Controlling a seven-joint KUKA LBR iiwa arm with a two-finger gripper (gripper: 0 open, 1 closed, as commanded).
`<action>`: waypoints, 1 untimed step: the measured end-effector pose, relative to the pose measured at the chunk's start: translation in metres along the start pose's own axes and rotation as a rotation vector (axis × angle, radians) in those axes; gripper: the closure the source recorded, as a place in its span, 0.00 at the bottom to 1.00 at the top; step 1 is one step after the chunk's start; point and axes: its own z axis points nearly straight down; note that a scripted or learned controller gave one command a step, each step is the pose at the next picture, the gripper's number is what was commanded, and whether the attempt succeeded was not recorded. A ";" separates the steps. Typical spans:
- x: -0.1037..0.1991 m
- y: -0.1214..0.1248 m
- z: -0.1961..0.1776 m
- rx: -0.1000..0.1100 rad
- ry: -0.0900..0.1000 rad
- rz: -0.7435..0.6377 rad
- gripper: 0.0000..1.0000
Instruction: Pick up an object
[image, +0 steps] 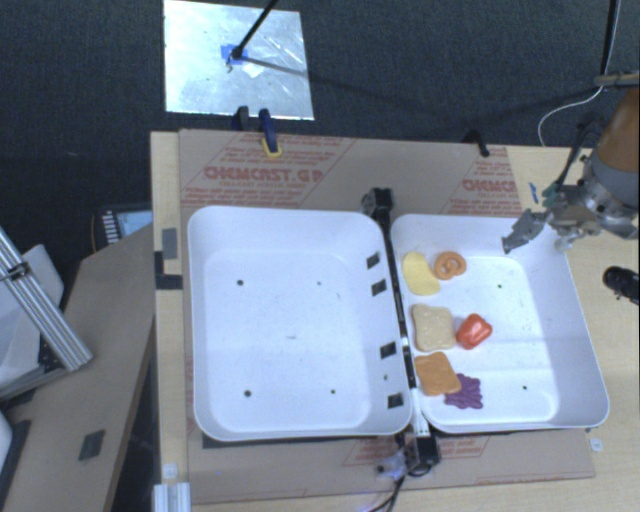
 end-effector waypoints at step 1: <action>0.000 0.001 -0.011 -0.004 -0.001 -0.003 1.00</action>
